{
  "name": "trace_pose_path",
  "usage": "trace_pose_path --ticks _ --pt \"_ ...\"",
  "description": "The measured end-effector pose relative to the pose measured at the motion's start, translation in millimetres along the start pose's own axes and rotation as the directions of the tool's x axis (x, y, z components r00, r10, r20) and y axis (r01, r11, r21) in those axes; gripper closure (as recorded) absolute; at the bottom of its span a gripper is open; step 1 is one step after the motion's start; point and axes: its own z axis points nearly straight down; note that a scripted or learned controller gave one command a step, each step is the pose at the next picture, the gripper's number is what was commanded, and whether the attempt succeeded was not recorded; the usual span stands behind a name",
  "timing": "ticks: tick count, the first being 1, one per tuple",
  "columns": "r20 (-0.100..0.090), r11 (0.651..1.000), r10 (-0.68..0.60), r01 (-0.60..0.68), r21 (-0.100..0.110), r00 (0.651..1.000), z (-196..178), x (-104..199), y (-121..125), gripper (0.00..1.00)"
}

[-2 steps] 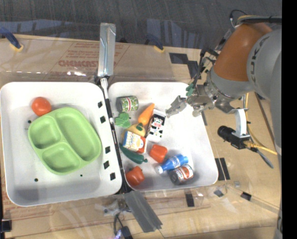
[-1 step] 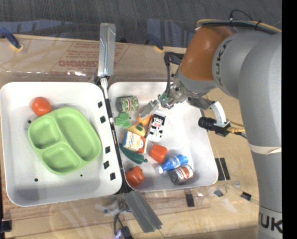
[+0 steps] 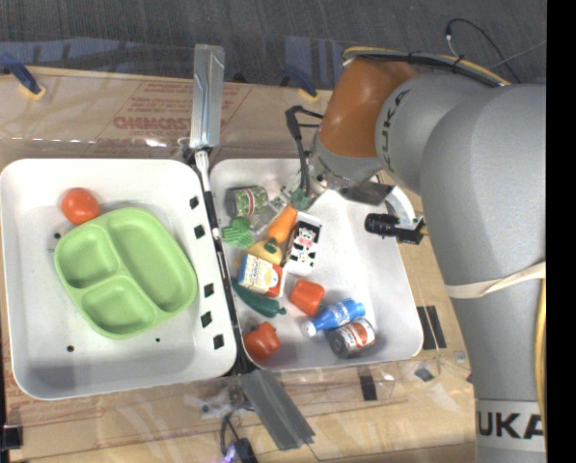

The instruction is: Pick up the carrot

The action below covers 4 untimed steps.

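Orange carrot (image 3: 282,226) lies just below the gripper (image 3: 300,197); its grip state cannot be told.

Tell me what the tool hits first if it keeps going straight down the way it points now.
Most likely the carrot: the tool sits over the carrot's upper end in the right bin, apparently aimed down. Depth is unclear from this slanted view, so it could instead meet the small can beside it.

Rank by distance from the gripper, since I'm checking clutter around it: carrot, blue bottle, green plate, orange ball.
Gripper is at the right bin's upper part.
1. carrot, just below it
2. blue bottle, lower in the right bin
3. green plate, left bin
4. orange ball, left bin's far corner
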Motion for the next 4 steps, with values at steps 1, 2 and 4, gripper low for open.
trace_pose_path --ticks 1,2,4 --pt "-0.003 0.964 0.266 -0.266 0.003 0.964 0.1 44.3 -2.3 0.00" --pt "-0.003 0.965 0.263 -0.263 0.004 0.965 -10.2 43.9 -2.1 1.00" --pt "-0.002 0.934 0.357 -0.357 0.002 0.934 -1.1 18.2 -47.7 0.00"
